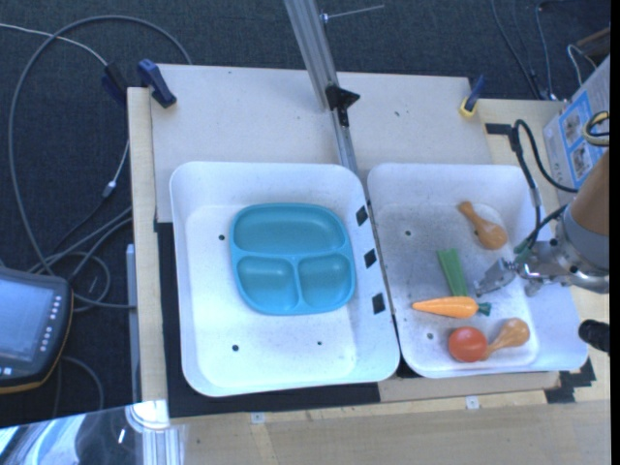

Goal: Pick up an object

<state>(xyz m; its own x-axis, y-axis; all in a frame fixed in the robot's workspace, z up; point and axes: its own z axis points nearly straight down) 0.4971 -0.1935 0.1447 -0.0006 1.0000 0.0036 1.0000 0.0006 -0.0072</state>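
The tool [496,276] hangs at three o'clock in the right bin [418,190], beside the green block [451,271]; its spread seems narrow, gripping nothing. A label [578,132] on the arm is too blurred to read.

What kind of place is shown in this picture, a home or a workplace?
Probably a robotics lab bench: a robot pincer reaches into a white bin of toy food such as a carrot, beside loose cables and clamps.
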